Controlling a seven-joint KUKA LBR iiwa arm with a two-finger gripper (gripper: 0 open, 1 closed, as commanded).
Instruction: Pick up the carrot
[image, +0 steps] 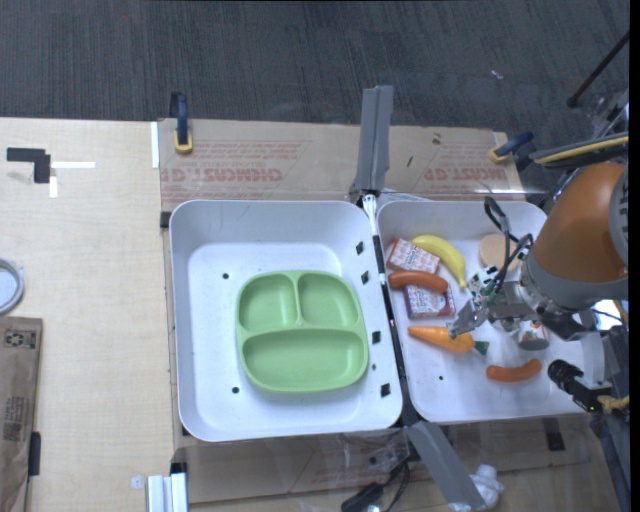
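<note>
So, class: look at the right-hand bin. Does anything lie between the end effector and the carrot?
Nothing visible does. The end effector sits right at the carrot's upper right end. The sausage and banana lie further back, out of the way.

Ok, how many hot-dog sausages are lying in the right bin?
2. One reddish-brown sausage lies near the bin's left side, just below the red-and-white packet; the other lies toward the front right, below the gripper. The arm covers part of the bin, so another could be hidden.
</note>
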